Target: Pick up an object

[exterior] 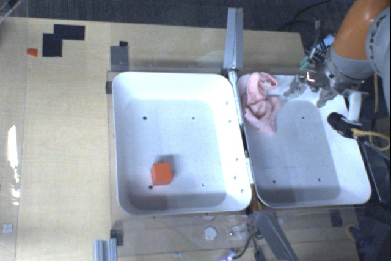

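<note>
- My pincer (307, 84) hangs over the far right corner of the right-hand shallow white bin (305, 192), below my grey wrist and the orange band. Whether it is released or clenched I cannot tell; the metal there is too small and cluttered to read, and nothing sits in it that I can make out.
- The nearest candidate is the crumpled pink cloth (260, 102), bunched against the far left wall of that same bin, just beside the divider between the two bins and near my pincer, though apart from it.
- I judge the cloth to be light and soft. It will give under pressure rather than resist, so it should not slip out the way a hard, smooth thing might, but it may sag or trail once lifted.
- The best hold looks to be the thickest fold near the top of the heap, where the fabric stands highest off the bin floor. Pinching a thin edge risks catching a single layer that slides free.
- Since it lies close to the wall, I would come down on its right side, away from the divider, to keep from striking the rim.
- The other choice is a small orange block (162, 173), lying low in the left-hand white bin (177, 85), well apart from me. It seems stiff and light, with flat faces that suit a square pinch, but it needs a long reach across.
- I judge the pick has not yet begun.
</note>
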Action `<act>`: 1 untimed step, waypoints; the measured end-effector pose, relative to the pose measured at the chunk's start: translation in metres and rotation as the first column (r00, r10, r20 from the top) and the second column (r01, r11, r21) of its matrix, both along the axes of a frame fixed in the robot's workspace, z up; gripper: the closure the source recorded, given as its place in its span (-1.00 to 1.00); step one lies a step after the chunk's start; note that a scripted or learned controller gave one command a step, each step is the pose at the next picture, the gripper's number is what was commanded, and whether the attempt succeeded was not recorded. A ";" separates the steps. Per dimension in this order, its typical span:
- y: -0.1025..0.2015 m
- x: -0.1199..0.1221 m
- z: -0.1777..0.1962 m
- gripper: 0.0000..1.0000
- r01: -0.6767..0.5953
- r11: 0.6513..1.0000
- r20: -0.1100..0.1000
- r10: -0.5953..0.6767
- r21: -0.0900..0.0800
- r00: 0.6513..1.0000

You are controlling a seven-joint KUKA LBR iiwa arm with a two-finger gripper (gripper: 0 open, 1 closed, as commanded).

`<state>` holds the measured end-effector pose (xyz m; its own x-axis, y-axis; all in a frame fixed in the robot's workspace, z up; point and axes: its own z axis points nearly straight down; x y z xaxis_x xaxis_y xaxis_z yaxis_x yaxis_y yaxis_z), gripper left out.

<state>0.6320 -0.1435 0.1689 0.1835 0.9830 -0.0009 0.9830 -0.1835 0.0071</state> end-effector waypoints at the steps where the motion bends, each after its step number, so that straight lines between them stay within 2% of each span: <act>1: 0.030 0.021 0.015 -1.00 -0.048 0.999 -0.002 0.048 0.000 0.999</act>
<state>0.6530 -0.1137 0.1843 0.1365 0.9906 -0.0014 0.9906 -0.1365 0.0055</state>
